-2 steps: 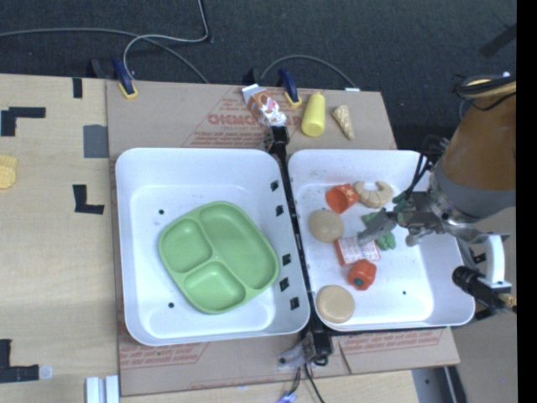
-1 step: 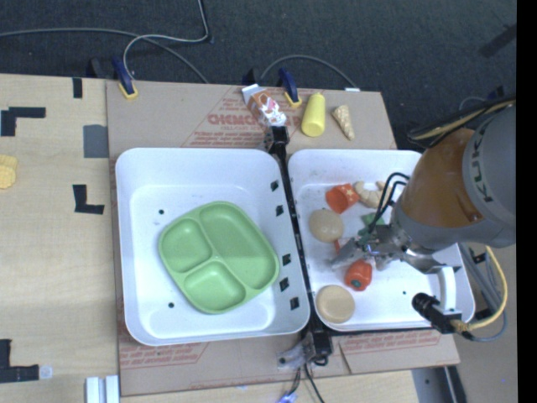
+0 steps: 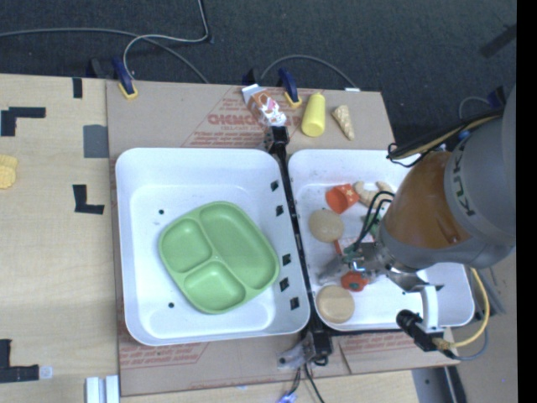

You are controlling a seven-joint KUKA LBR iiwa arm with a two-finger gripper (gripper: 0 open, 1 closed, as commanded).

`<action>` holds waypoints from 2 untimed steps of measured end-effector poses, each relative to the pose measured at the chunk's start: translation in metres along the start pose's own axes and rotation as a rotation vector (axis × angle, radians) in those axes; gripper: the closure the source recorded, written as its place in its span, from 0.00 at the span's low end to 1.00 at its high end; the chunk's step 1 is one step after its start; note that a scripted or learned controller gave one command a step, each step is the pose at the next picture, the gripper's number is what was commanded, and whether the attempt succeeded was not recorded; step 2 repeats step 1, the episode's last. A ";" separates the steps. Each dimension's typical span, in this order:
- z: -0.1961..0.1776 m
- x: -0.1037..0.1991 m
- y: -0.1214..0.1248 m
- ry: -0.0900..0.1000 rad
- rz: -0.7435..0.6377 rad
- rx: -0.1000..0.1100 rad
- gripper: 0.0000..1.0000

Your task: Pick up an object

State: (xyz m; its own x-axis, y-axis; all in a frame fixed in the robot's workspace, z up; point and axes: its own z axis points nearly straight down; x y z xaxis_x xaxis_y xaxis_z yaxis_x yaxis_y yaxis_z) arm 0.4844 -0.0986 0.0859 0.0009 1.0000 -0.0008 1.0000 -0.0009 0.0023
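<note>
two shallow white bins (image 3: 134, 225) on cardboard; gripper (image 3: 351, 269) low over a small red round object (image 3: 355, 281), jaw state untellable; best to centre before closing.

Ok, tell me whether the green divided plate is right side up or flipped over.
Right side up. The green divided plate lies flat in the left bin, its three hollow compartments facing the camera, with raised ridges between them.

Gripper (image 3: 352, 267) lowered, fingers perhaps parted.
</note>
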 end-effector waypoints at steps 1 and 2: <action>-0.011 -0.001 0.001 -0.001 0.001 -0.002 1.00; -0.011 -0.001 0.001 -0.001 0.001 -0.002 1.00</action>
